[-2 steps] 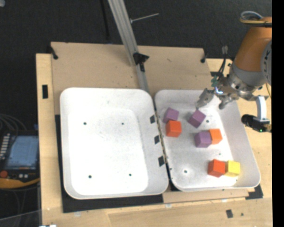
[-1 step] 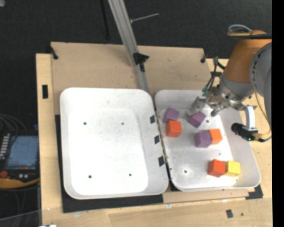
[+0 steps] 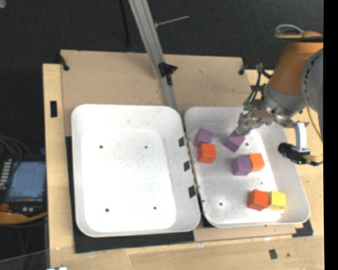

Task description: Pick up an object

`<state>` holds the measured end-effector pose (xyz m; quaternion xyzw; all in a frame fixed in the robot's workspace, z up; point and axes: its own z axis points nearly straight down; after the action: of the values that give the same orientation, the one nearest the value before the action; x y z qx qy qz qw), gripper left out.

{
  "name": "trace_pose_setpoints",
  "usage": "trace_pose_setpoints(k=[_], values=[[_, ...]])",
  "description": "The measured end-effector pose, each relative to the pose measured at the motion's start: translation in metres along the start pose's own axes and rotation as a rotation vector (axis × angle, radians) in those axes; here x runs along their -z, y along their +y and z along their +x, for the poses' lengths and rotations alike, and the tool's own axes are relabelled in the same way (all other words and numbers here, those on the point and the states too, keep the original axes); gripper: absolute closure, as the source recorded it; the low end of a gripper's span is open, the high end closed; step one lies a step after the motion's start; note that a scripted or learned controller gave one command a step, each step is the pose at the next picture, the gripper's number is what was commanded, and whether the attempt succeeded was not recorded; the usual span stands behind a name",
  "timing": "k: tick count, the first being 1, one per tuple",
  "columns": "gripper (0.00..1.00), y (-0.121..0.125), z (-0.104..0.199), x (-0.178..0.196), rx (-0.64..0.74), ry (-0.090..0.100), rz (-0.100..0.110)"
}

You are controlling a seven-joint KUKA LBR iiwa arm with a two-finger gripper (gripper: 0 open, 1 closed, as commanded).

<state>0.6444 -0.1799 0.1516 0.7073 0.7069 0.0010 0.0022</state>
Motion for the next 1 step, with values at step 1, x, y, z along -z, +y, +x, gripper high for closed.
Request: trace_pose_setpoints(k=[1], values=[[1.0, 0.0041, 0.0066, 0.0482, 0.003, 0.001, -0.002]])
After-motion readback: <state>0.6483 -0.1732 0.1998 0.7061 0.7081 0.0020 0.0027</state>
